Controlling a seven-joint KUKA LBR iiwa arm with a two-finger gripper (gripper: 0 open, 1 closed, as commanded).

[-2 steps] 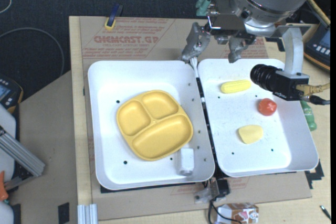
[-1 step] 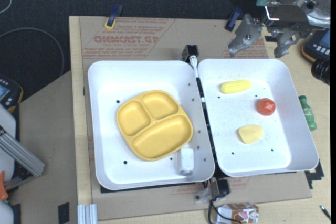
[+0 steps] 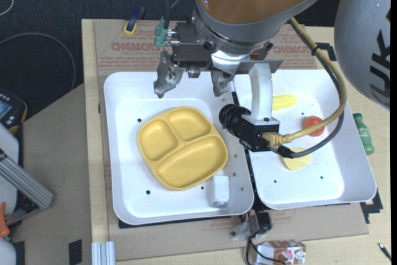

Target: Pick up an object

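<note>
My gripper (image 3: 191,87) hangs over the back of the left bin (image 3: 121,133). It is open, its fingers (image 3: 164,84) spread wide with nothing between them. Just in front of it a yellow divided plate (image 3: 182,147) lies flat in the middle of that bin. A small white and grey cylinder (image 3: 219,190) rests by the plate's front right corner. In the right bin (image 3: 335,186) lie a yellow corn-like piece (image 3: 283,101), a red and orange object (image 3: 314,125) and a flat yellow piece (image 3: 297,162), partly hidden by the cable.
A black cable fitting (image 3: 242,124) and an orange cable (image 3: 310,133) hang from the wrist across the divide between the bins. A green object (image 3: 364,132) lies outside the right bin's right rim. A blue and yellow clip (image 3: 133,20) sits on the cardboard behind the left bin.
</note>
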